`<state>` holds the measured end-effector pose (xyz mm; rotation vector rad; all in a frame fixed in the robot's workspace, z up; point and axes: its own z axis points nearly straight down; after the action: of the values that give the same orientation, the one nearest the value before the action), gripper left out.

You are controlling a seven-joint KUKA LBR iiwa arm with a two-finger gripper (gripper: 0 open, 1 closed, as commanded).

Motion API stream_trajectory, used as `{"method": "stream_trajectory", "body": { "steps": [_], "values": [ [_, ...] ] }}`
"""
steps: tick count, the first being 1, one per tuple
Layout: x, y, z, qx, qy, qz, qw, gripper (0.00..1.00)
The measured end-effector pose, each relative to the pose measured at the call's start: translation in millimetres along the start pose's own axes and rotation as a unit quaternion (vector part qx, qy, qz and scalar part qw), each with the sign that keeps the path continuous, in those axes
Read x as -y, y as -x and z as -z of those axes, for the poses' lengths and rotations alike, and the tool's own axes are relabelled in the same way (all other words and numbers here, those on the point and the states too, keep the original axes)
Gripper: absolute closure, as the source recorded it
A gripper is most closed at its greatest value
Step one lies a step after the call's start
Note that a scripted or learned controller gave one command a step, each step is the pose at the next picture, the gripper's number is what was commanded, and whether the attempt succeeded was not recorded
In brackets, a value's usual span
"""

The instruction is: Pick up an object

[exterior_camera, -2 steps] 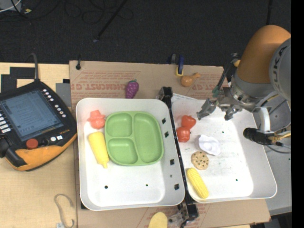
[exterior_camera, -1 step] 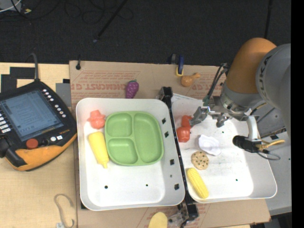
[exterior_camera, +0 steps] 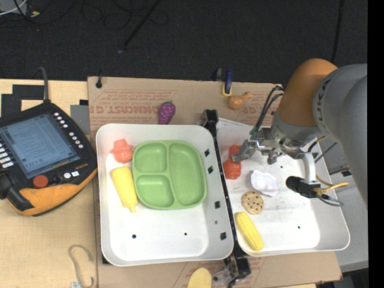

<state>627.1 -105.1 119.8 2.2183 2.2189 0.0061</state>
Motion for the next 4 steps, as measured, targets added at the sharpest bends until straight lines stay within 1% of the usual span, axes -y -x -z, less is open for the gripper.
{"method": "stream_trajectory", "body": {
  "steps": [1,2,3,4],
  "values": [
    [-4,1,-3,0.002,0.007,-0.001,1.0,0.0],
    [-3,3,5,0.001,0.004,-0.002,1.0,1.0],
    [-10,10,52,0.0,-0.001,-0.001,1.0,1.0],
    [-11,12,105,0.0,-0.001,-0.001,1.0,1.0]
  ]
}}
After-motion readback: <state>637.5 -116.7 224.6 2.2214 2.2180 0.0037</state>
